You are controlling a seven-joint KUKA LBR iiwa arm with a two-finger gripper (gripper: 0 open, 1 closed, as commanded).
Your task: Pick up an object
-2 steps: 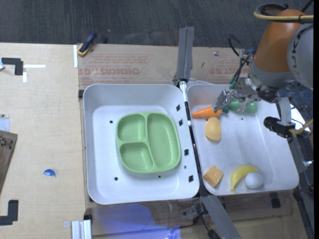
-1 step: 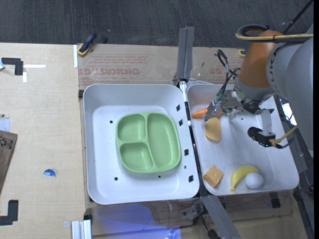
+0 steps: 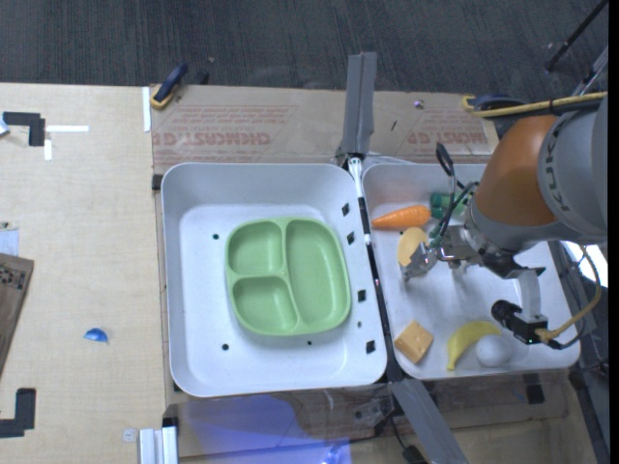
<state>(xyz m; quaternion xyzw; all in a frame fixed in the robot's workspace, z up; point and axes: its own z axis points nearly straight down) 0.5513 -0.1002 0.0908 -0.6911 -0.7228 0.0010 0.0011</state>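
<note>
My gripper (image 3: 418, 265) hangs low over the left part of the right bin (image 3: 440, 303), on the grey arm with the orange band. Just at its upper left lies a pale yellow piece (image 3: 410, 244), touching or nearly touching the gripper. An orange carrot (image 3: 398, 217) lies behind that, near the bin's back left, with a small green item (image 3: 442, 202) half hidden by the arm. Toward the front sit a tan block (image 3: 414, 341), a yellow banana (image 3: 470, 340) and a white round object (image 3: 494, 352).
The left bin (image 3: 193, 259) holds a green divided plate (image 3: 288, 276). A ridge with black clips (image 3: 366, 259) separates the bins. Cables and a black fitting (image 3: 517, 322) hang by the wrist. Cardboard lies behind the bins.
</note>
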